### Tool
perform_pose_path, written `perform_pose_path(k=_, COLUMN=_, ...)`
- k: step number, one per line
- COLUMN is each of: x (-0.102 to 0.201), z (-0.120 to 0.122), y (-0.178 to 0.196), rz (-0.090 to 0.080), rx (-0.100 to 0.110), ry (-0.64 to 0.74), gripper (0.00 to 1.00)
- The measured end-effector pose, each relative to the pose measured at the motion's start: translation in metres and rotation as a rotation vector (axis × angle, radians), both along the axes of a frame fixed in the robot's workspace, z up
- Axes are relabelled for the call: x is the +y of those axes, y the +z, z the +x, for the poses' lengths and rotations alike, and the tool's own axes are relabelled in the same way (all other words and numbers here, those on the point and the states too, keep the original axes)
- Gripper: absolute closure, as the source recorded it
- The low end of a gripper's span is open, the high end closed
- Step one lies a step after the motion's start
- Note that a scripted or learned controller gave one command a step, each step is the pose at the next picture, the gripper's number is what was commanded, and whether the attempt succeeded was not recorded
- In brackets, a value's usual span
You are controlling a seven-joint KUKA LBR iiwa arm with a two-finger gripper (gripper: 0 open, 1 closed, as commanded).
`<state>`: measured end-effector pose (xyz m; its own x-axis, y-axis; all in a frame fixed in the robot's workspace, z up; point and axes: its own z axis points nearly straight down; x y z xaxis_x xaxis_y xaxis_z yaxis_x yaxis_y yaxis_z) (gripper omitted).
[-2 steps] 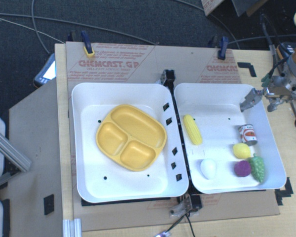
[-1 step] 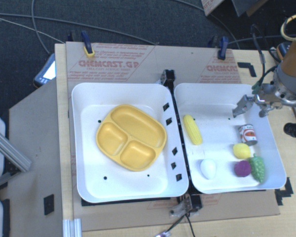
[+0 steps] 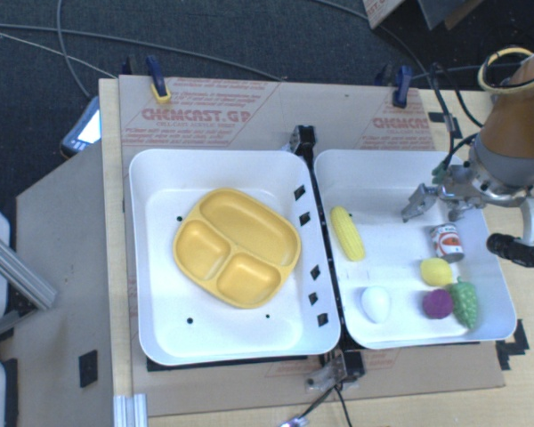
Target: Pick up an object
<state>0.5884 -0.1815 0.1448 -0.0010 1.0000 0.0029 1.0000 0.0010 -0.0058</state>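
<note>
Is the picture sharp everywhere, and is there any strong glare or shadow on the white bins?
Camera view: the yellow plate and corn look sharp; the gripper is slightly soft. The right bin is evenly lit without harsh glare; faint shadows edge the left bin.

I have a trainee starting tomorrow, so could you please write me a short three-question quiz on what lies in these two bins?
1. True or false: the yellow divided tray lies in the left bin.
2. Which item lies nearest the divider between the bins? A) white egg B) corn cob C) purple fruit
3. Fill in: the claw hovers over the ____ bin.

Key: 1 true; 2 B; 3 right. The small can, lemon and green grapes share that bin.
</note>
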Motion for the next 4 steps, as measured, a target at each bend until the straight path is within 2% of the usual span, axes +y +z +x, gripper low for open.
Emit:
perform_pose_path(k=1, x=0.002, z=0.000, y=-0.040, rz=-0.001, rx=-0.007, ry=0.002, gripper=0.00)
perform_pose_path(k=2, x=0.001, z=-0.001, y=-0.028, rz=-0.002, rx=-0.007, ry=0.000, gripper=1.00)
perform_pose_path(k=4, x=0.006, z=-0.005, y=0.085, rz=-0.005, rx=-0.013, ry=0.001, gripper=1.00)
